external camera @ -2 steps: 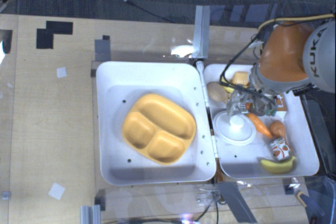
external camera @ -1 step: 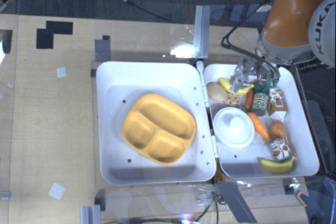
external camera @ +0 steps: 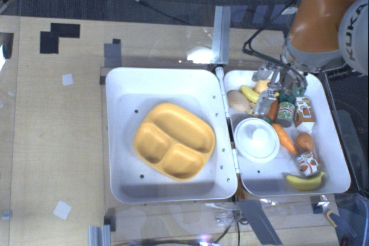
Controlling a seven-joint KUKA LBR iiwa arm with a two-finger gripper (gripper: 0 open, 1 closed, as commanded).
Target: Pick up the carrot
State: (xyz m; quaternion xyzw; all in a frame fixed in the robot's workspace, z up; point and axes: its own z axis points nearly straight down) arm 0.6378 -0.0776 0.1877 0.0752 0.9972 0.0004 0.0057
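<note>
1. Carrot: orange, slender, lying at a slant in the right bin, just beside the right edge of the white bowl. Nothing grips it.
2. Gripper: hangs low over the upper middle of the right bin, above and to the left of the carrot, apart from it. Whether it is open or closed cannot be told; the metal parts blur into the items beneath. No object is seen held in it.
3. Neighbours of the carrot: a green-labelled bottle just above its upper end; a small carton to the right of that bottle; an orange round fruit just to the carrot's right; a red-and-white can below that fruit; a yellow banana at the bin's lower right.
4. Near the gripper: a small yellow banana and a brownish potato-like item to its left.
5. Left bin: holds 1 yellow divided tray with 3 compartments.
6. Arm: orange band and grey casing enter from the upper right.
</note>
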